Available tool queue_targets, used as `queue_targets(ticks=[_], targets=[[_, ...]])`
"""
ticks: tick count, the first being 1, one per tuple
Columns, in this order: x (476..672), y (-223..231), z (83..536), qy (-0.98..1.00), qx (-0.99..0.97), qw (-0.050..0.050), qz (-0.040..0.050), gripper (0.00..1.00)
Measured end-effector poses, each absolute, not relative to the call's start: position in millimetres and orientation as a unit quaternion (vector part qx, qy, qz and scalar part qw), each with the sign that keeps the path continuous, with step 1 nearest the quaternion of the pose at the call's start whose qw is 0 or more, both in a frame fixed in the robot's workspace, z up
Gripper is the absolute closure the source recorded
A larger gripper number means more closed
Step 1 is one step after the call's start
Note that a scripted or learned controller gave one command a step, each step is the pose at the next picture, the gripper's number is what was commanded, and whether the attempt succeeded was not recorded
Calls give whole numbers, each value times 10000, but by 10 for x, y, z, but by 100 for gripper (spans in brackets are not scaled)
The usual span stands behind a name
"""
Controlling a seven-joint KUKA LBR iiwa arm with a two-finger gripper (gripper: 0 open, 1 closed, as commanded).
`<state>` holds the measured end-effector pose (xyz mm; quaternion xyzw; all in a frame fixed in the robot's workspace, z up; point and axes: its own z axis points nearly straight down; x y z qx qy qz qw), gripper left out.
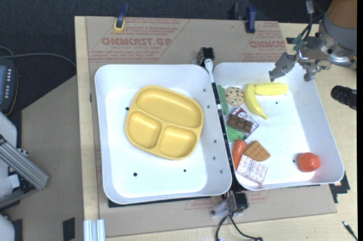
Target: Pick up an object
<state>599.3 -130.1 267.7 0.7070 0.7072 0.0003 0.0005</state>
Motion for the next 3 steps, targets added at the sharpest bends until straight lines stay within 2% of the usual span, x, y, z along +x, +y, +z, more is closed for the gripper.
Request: queue_targets(ticks=[2, 3], targets=[[5967, -1357, 1781, 7071, 7071, -26, -16, 0], [6030, -1335, 1319, 7074, 7068, -29, -16, 0]])
